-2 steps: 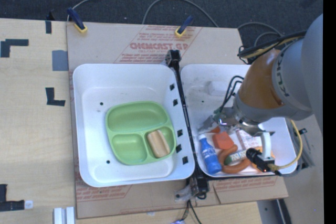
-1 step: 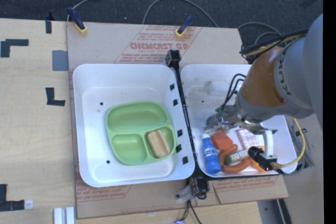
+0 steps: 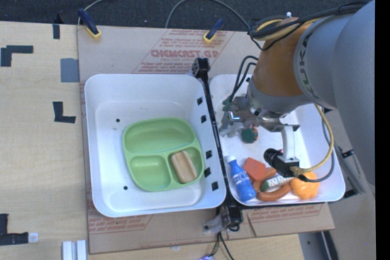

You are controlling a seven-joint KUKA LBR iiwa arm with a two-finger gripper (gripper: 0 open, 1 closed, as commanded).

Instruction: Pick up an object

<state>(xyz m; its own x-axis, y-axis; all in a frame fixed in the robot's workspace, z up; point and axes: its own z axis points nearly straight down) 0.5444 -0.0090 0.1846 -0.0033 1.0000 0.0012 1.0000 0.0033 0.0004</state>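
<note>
My gripper (image 3: 234,120) reaches down into the right bin (image 3: 323,131), close to its left wall. A small dark green ball-like thing (image 3: 248,135) lies right beside the gripper, on its near right side; whether they touch is unclear. Further to the front lie a blue bottle (image 3: 241,179), a red-orange block (image 3: 256,168), a reddish sausage (image 3: 274,193) and an orange piece (image 3: 306,187). The arm's orange band and grey body cover the back of this bin.
The left bin (image 3: 103,125) holds a green divided plate (image 3: 152,140) with a tan bread-like piece (image 3: 183,166) in its front right compartment. A black divider (image 3: 209,119) runs between the bins. Cardboard and clamps lie behind.
</note>
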